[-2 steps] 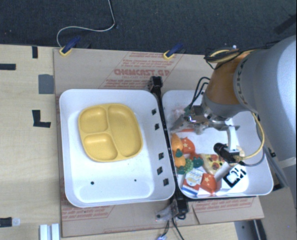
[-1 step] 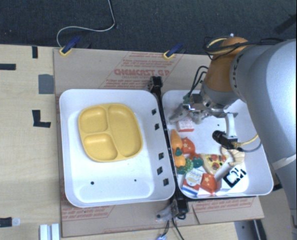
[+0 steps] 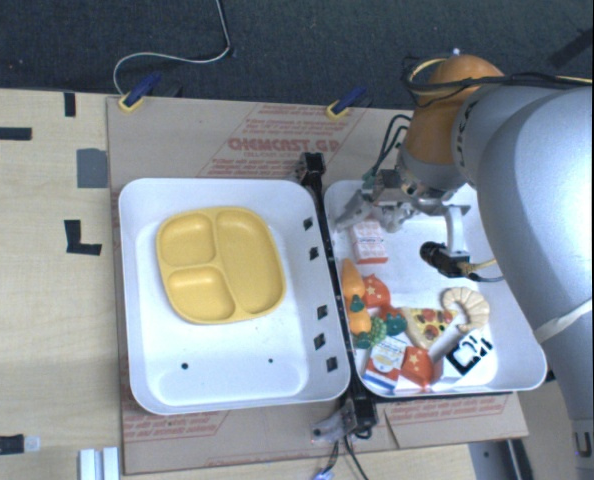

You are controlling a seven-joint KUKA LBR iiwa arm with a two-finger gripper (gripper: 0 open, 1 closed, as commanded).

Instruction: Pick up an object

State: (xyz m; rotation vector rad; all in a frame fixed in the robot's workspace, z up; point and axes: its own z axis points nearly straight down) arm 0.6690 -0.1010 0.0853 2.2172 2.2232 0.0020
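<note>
From where I stand the job looks barely begun. The pincer hangs low over the far end of the right bin, just above a small white packet with red print, and nothing I can see sits between its tips; whether they are apart or together I cannot tell. The things to choose from all lie in that right bin: the packet, an orange piece, a toy pizza slice, a croissant and some small cartons near the front. The left bin carries a yellow divided plate. Closing on something and lifting it are, I judge, still to come
</note>
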